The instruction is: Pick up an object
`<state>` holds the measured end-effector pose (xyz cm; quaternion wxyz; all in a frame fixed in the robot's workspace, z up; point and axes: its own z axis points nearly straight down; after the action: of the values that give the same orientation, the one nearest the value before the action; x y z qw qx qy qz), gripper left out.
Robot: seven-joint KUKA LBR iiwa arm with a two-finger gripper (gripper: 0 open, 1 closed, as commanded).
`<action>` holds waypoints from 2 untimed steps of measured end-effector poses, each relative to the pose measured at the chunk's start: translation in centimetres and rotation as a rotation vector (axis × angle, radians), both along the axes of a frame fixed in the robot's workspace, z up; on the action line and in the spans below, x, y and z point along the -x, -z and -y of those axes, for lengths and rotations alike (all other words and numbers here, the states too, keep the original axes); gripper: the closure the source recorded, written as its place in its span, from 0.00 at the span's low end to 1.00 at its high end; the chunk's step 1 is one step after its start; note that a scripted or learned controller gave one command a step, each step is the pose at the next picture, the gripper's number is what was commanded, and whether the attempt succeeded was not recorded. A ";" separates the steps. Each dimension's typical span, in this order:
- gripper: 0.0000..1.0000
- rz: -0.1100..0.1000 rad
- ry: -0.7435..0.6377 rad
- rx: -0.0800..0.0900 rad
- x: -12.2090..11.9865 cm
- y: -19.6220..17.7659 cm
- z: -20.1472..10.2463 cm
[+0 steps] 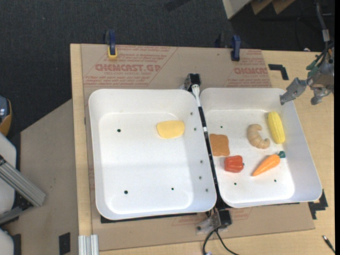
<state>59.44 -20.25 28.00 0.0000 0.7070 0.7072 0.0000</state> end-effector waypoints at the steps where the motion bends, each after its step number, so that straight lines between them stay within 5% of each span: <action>1: 0.00 -0.014 -0.003 -0.006 0.9 13.5 -4.4; 2: 0.00 0.013 -0.005 0.008 0.4 19.2 -10.6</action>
<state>59.05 -9.67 8.84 0.0073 0.7053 0.7089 0.0016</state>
